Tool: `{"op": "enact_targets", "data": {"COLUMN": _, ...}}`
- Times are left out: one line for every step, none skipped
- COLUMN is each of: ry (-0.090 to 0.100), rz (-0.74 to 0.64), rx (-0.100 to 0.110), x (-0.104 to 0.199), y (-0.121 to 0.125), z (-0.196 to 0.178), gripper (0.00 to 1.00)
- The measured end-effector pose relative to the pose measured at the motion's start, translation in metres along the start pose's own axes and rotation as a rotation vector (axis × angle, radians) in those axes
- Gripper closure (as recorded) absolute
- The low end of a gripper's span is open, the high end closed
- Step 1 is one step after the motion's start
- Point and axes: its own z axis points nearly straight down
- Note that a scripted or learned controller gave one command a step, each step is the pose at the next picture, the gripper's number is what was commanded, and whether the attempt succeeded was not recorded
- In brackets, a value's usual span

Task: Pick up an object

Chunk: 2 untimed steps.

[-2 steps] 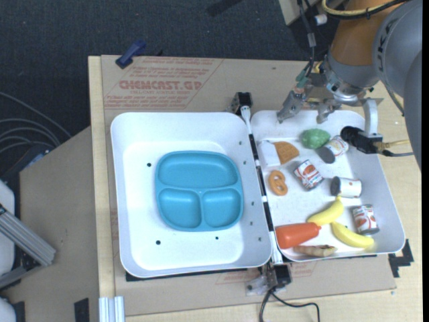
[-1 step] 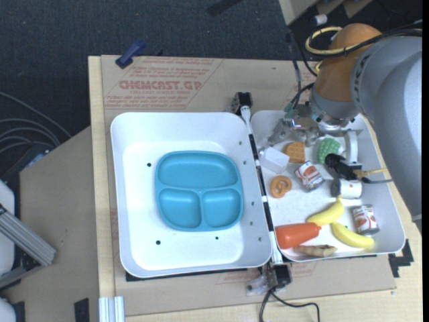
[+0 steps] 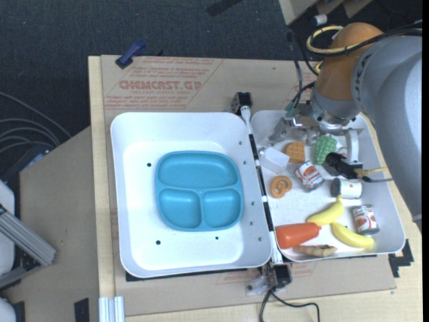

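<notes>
- Tool (image 3: 320, 127) is hanging over the right bin's (image 3: 392, 230) far end; can't tell its state.
- Nearest candidates are sitting just beside it: orange piece (image 3: 295, 151), green block (image 3: 326, 146), small can (image 3: 309, 175).
- Can is looking rigid, light, slick; gripping across its round sides seems best.

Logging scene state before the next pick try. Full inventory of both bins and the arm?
left bin: 1, white, holds the tray
divided tray: 1, blue, centre of left bin
right bin: 1, white, holds the small items
bananas: 2, yellow, near side of right bin
carrot: 1, orange, near-left corner
cans: 2, red and white, one mid-bin, one near right wall
pretzel: 1, brown, by left wall
green item: 1, far end
arm: 1, grey with orange band, over far end of right bin
</notes>
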Motion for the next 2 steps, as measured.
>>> {"op": "enact_targets", "data": {"ry": 0.0, "rz": 0.0, "rx": 0.0, "x": -0.004, "y": 0.0, "z": 0.0, "gripper": 0.0}}
{"op": "enact_targets", "data": {"ry": -0.001, "rz": -0.001, "rx": -0.003, "x": -0.004, "y": 0.001, "z": -0.011, "gripper": 1.0}}
